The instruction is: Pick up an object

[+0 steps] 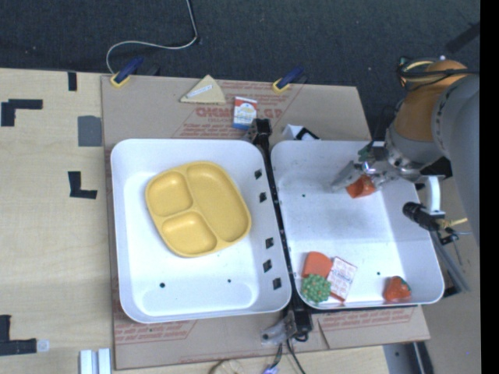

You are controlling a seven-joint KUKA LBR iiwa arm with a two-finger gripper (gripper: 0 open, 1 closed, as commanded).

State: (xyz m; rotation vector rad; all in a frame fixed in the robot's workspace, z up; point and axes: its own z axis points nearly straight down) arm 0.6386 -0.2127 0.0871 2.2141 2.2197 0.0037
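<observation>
A yellow divided plate (197,207) lies in the left bin (129,287). In the right bin (405,298), the arm reaches in from the right, wrist slanted down, its gripper (357,179) clamped around a small red object (359,187).

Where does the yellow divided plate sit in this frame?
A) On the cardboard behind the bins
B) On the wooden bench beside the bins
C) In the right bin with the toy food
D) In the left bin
D: the yellow divided plate lies flat inside the left bin, apart from the toy food in the right bin.
</observation>
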